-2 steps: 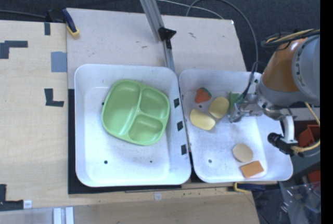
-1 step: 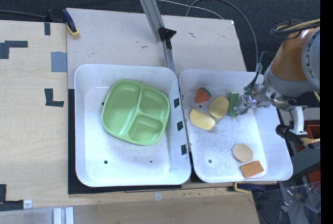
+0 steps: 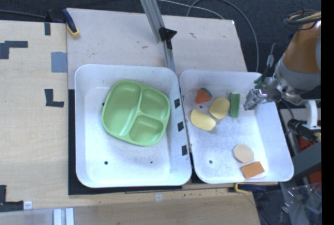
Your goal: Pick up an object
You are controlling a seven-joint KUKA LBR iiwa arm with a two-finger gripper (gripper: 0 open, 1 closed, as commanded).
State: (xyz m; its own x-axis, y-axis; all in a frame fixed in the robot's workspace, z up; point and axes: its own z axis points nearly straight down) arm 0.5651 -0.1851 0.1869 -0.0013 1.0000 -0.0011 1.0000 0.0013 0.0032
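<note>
1. Camera view: the end effector hangs over the upper right part of the right bin; whether it is apart or together I cannot tell, and nothing is visibly clamped in it
2. Camera view: closest to the end effector, just to its left, stands a green block, touching or nearly touching a yellow oval piece; further left lie a second yellow piece and a red-orange piece with a green top
3. Camera view: below the end effector, well apart from it, lie a tan disc and an orange block; the green divided plate sits far left in the left bin on the tabletop
4. Judgement: the green block looks the likely target; crowded against the yellow oval piece, it could be nudged aside or tipped rather than gripped, and a descent this near the bin wall risks closing on nothing
</note>
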